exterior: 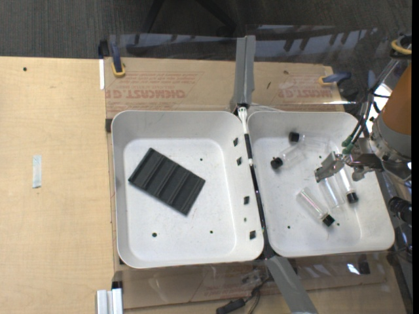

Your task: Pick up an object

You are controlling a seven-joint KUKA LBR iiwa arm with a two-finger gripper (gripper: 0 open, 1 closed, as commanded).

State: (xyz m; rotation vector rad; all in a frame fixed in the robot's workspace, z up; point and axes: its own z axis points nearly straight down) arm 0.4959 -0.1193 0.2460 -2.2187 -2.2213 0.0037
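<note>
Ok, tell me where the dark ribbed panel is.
The dark ribbed panel lies flat and askew in the left bin, toward its left half, apart from the walls.

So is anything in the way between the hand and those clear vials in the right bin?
Nothing visible blocks it. The hand hangs over the right bin, right above the clear vials with black caps. Another small vial lies off to the camera's left of it, and the dark ridged panel sits apart in the left bin.

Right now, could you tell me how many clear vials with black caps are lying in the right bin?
3, as far as visible: one vial toward the back left, one near the front, one beside the gripper, which may hide more.
</note>
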